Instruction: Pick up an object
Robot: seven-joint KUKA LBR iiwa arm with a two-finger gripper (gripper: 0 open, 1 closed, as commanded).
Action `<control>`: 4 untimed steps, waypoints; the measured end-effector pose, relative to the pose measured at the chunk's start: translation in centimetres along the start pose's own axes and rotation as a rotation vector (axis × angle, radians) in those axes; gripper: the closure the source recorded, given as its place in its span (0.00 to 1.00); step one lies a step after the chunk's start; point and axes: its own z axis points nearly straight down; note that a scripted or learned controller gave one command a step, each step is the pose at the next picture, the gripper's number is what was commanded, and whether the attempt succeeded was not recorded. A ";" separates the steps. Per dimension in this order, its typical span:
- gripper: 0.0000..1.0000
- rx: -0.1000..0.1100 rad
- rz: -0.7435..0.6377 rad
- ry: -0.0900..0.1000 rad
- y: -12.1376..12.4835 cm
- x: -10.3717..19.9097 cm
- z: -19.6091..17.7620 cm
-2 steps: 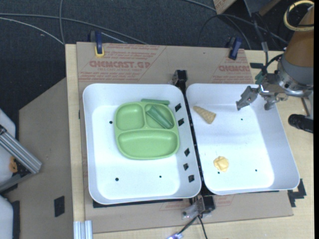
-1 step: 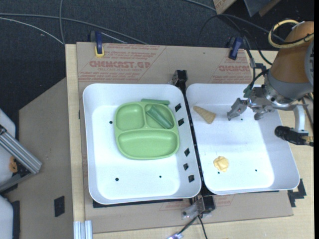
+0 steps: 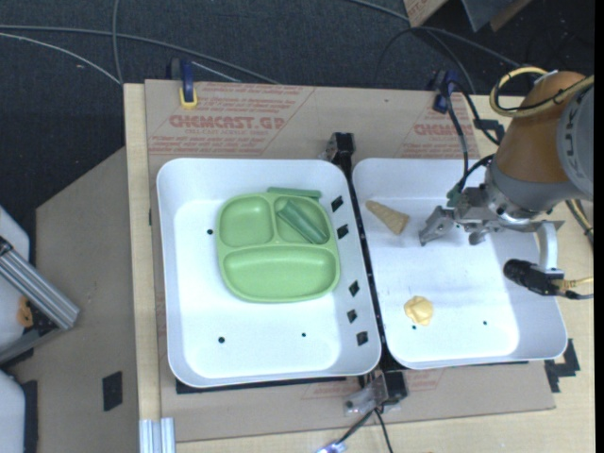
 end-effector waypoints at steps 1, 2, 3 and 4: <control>1.00 -0.008 0.000 -0.002 0.2 0.0 -1.5; 1.00 -0.012 0.001 -0.004 -0.3 -0.4 -6.1; 1.00 -0.012 -0.001 -0.004 0.5 -0.7 -10.8; 1.00 -0.012 -0.001 -0.004 0.5 -0.7 -13.6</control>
